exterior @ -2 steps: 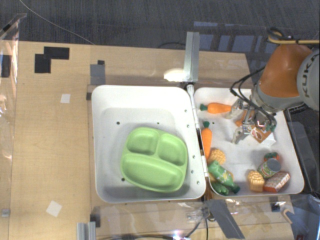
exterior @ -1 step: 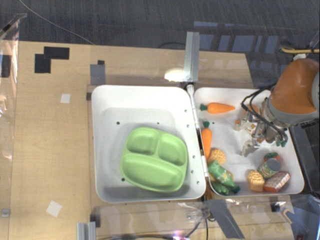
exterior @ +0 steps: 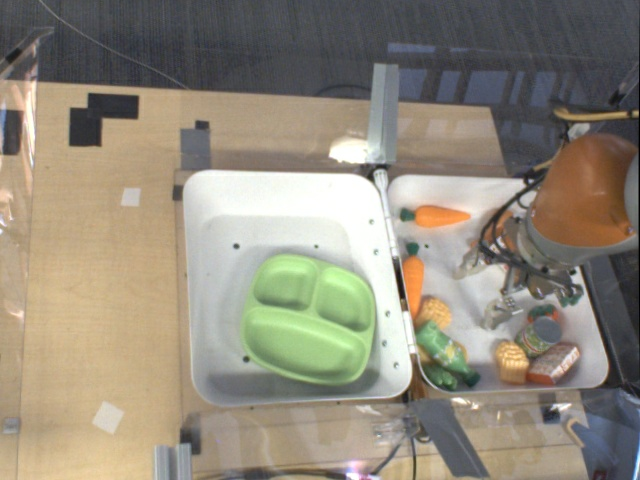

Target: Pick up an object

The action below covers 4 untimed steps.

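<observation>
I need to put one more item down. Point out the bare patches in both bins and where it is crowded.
Left bin: bare floor along the far wall and left side, around the green divided plate. Right bin: a bare patch between the far carrot and the corn, though the gripper hangs beside it. The near end is crowded with the can, boxes and green packet.

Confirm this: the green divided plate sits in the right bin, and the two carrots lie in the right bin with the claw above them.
One thing is wrong: the camera view shows the green divided plate in the left bin, not the right bin. The two carrots do lie there, near the claw.
</observation>
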Each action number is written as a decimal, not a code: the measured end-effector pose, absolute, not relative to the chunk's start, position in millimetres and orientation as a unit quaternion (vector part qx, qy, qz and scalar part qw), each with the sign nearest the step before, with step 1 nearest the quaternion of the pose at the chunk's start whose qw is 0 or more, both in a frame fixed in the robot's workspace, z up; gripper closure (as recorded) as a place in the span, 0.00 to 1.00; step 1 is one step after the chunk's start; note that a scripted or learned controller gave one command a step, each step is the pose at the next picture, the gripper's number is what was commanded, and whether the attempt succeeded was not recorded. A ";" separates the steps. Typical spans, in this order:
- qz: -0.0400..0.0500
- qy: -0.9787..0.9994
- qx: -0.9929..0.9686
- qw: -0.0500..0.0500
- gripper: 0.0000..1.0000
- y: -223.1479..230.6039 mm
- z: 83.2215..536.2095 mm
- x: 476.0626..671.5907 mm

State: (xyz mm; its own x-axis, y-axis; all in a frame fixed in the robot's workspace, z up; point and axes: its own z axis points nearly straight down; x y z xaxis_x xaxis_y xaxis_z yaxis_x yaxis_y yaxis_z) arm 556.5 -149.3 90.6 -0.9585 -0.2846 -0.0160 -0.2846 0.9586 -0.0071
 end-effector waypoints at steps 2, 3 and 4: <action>-0.003 0.891 -0.454 0.006 0.00 -162.0 125.0 615.9; -0.003 0.907 -0.421 0.007 0.00 -176.8 90.0 569.5; -0.005 0.908 -0.420 0.006 0.00 -207.1 90.7 511.6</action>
